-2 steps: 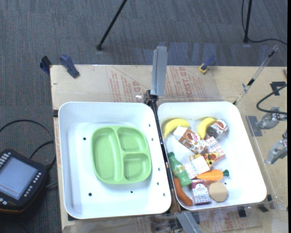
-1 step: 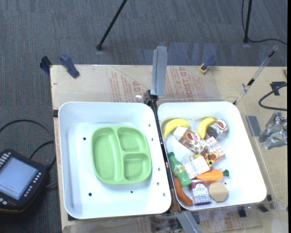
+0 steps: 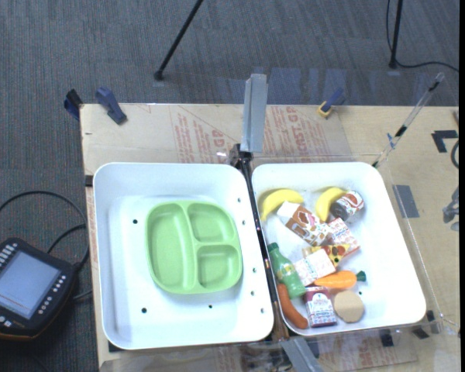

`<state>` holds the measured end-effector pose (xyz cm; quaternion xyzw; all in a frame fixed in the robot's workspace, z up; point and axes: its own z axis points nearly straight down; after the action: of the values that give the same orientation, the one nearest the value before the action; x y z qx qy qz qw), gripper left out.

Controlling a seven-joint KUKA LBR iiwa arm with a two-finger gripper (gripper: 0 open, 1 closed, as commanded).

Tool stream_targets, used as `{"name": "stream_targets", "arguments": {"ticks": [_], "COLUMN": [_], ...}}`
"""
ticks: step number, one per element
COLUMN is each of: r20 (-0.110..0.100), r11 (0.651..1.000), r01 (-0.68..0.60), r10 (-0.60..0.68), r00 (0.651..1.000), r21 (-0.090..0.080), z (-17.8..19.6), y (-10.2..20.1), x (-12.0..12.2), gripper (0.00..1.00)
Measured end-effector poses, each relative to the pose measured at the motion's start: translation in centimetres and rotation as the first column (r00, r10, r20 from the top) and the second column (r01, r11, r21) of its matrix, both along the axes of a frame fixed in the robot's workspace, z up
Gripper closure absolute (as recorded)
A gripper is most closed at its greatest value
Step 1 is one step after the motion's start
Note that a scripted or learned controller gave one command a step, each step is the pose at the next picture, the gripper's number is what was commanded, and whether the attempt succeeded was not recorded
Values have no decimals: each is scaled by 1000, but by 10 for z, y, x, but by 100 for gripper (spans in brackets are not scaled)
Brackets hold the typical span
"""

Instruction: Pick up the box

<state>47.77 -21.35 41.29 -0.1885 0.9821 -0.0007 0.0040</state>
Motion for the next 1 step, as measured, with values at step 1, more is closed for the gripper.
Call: {"name": "stream_targets", "arguments": {"ticks": [1], "r20": [-1], "r11": [955], "r01": [-298], "r10": [298], "r00": [955], "r21": [-1], "z": [25], "y": [2], "x": [35], "gripper": [100]}}
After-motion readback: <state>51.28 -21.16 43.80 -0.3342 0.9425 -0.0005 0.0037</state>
